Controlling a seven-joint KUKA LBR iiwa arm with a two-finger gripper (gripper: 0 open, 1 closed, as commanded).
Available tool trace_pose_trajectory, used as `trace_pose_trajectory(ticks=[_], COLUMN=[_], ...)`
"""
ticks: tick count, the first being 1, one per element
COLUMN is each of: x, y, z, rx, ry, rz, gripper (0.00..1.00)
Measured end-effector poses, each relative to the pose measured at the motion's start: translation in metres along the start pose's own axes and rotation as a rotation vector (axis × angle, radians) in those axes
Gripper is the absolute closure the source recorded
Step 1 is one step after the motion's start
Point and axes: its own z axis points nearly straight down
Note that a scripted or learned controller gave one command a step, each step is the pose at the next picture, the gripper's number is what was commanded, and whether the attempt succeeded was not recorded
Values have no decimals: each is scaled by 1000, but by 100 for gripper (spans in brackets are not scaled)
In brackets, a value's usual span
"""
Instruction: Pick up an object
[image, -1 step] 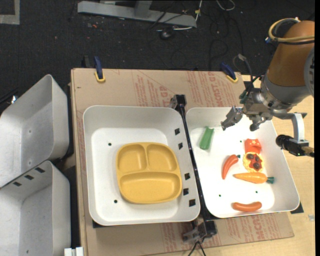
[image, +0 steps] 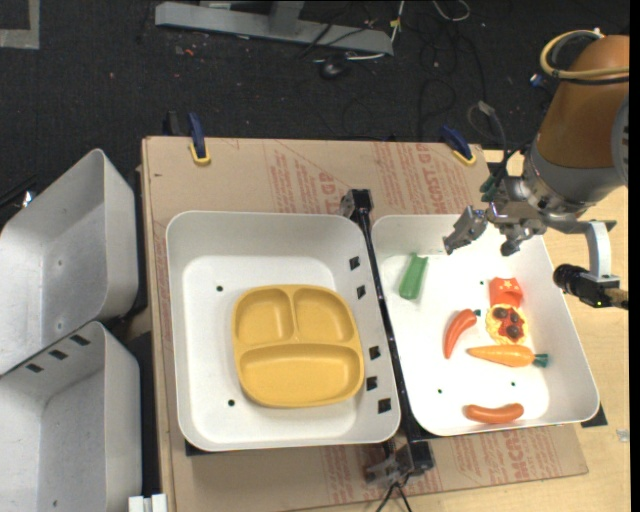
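Camera view: yellow tray (image: 297, 346) in left bin (image: 190, 250), toy foods (image: 490, 340) in right bin (image: 570, 385).

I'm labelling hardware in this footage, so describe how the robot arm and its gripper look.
The arm is a thick rounded body, grey with a broad orange band above the wrist. A yellowish cable loops over its top. Below the grey wrist sits a compact dark metal gripper with two slim dark fingers. A white bracket carrying a small black unit shows beside the arm, toward the view's right edge.
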Motion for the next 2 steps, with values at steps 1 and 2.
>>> trace_pose_trajectory(ticks=[1, 2], x=[-7, -2], y=[5, 4], z=[48, 112], rx=[5, 6], ry=[0, 1], rz=[3, 2], gripper=[0, 0])
